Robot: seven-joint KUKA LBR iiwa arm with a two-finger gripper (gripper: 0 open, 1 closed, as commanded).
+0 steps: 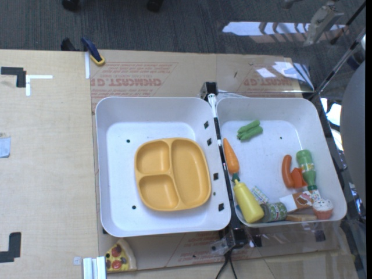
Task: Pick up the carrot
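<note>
Two white bins (104, 156) on the surface, yellow plate (172, 173) left. Carrot (231, 157) hugging right bin's left wall, just above mustard bottle (247, 203). Not grabbed yet; needs reaching in there. Pincer state: cannot tell.

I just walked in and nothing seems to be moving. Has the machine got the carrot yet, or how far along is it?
Nothing looks done yet. The carrot lies in the right bin, against its left wall, just above the yellow bottle. Nothing is gripping it. The yellow divided plate sits in the left bin. The whole pick remains: reach in, close on the carrot, lift.
</note>
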